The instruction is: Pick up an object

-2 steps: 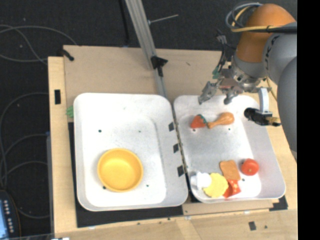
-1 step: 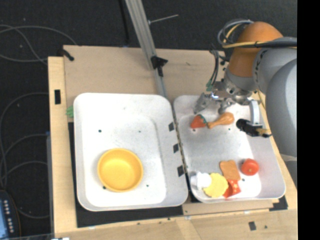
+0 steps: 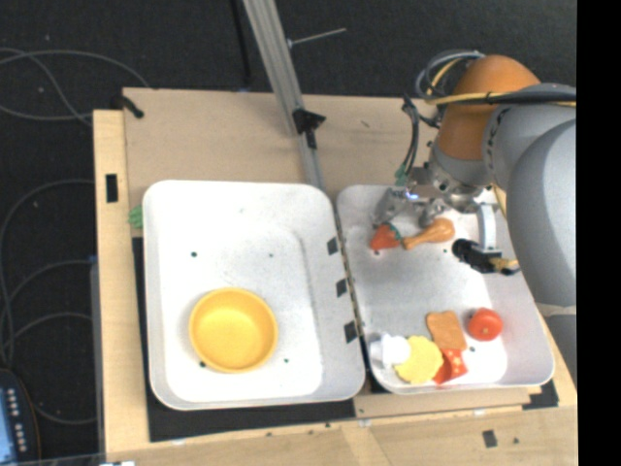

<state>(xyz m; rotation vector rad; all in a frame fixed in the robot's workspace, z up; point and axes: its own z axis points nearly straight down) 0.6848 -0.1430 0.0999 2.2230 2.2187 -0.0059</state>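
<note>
The orange-red piece with a tan handle-like end (image 3: 412, 236) lies near the far edge of the right bin (image 3: 408, 294), and the gripper (image 3: 412, 205) sits right over it, low enough that its metal parts seem to touch or nearly touch the piece. Whether the gripper is spread or pinched together cannot be told from this slant, so no hold can be claimed. By the look of it, this is the reach-and-grasp step: the next move calls for a firm closing on the piece, then a straight lift clear of the bin floor (a slip is likely if only the thin end is caught). Toward the near edge of the same bin lie a red ball (image 3: 485, 324), an orange-brown slab (image 3: 446, 331), a yellow lump (image 3: 422, 359) and a white bit (image 3: 393, 349), bunched close together. The left bin (image 3: 233, 221) holds a yellow bowl (image 3: 233, 330) near its front.
</note>
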